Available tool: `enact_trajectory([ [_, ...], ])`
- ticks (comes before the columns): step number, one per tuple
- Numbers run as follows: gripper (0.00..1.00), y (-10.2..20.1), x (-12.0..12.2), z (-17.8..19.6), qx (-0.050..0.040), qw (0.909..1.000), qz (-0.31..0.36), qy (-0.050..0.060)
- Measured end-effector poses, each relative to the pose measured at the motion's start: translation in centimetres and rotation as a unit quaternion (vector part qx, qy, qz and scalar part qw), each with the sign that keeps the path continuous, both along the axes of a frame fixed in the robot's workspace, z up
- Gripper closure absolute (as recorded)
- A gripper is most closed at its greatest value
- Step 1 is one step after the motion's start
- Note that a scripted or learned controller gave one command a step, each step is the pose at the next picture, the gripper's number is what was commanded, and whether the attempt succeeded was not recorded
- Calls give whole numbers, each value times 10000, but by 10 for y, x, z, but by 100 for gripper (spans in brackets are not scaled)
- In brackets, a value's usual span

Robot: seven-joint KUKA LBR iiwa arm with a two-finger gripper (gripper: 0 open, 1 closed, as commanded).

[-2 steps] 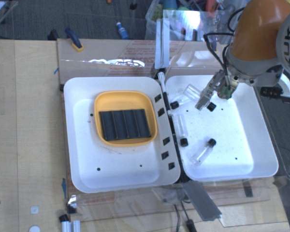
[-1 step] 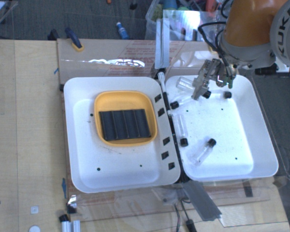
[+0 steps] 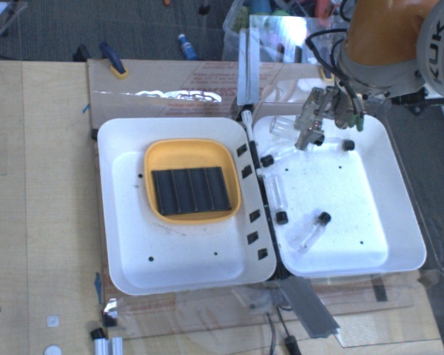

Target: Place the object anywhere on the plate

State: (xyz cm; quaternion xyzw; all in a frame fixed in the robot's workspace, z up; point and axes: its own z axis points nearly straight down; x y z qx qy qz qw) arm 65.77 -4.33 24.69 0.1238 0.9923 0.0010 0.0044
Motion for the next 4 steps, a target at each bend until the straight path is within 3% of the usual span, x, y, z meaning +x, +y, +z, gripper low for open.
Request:
enact_trajectory([
  [1, 100, -18, -4, 52, -10, 9945, 1043, -9],
  [2, 100, -52, -3, 12, -9, 9711, 2388, 24],
  [3, 100, -53, 11, 8, -27, 9386, 3450, -9],
  [4, 100, -46, 11, 17, -35, 8934, 4493, -17],
])
